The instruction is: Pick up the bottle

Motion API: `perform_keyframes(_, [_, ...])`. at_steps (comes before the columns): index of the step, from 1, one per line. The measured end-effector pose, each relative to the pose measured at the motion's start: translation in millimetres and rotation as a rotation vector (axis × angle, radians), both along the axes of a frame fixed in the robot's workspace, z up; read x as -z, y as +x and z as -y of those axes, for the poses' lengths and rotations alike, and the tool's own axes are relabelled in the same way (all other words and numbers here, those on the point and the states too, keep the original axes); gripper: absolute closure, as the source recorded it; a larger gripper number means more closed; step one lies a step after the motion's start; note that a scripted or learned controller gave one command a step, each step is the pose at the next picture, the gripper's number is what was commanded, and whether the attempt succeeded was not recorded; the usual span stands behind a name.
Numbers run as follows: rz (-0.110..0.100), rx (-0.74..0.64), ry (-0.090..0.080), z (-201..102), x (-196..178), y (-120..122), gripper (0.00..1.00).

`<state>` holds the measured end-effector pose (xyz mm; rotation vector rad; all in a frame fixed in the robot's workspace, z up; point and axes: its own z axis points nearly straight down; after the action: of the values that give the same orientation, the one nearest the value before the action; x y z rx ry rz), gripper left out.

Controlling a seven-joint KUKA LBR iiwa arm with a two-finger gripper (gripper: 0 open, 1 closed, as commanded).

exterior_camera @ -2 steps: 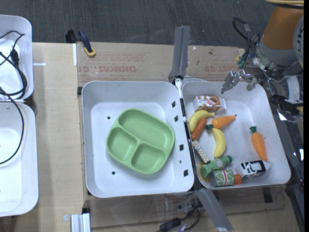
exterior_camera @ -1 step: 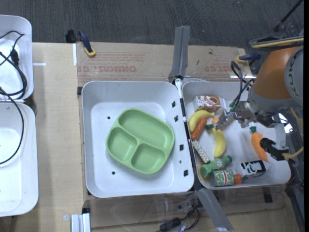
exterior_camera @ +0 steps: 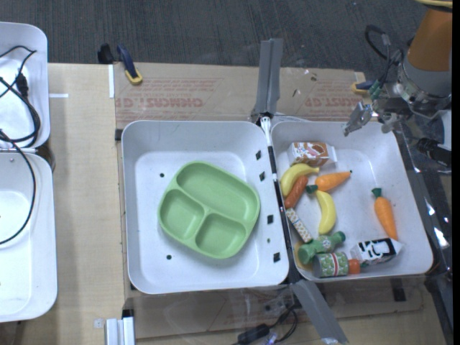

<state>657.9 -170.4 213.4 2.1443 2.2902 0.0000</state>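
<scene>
The green bottle (exterior_camera: 320, 247) lies on its side near the front of the right bin (exterior_camera: 411, 192), its neck pointing left. A small labelled container with an orange end (exterior_camera: 335, 265) touches it on the near side. My gripper (exterior_camera: 372, 118) hangs over the bin's back rim at the upper right, far behind the bottle. Its fingers are open with nothing between them. The arm's orange band (exterior_camera: 434, 29) rises above it.
The right bin also holds two bananas (exterior_camera: 325, 210), two carrots (exterior_camera: 384, 216), an orange-and-white carton (exterior_camera: 312, 153), a black-and-white carton (exterior_camera: 376, 249) and a striped bar (exterior_camera: 299, 226). A green divided plate (exterior_camera: 208, 209) lies in the left bin (exterior_camera: 136, 192). A grey divider post (exterior_camera: 269, 77) stands between the bins.
</scene>
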Motion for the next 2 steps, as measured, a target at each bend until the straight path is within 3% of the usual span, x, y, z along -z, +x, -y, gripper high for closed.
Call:
perform_keyframes(1, [-0.002, -0.175, -0.001, 53, -92, -20, 0.00])
perform_keyframes(2, [-0.005, -0.398, 0.002, 52, 51, -77, 0.00])
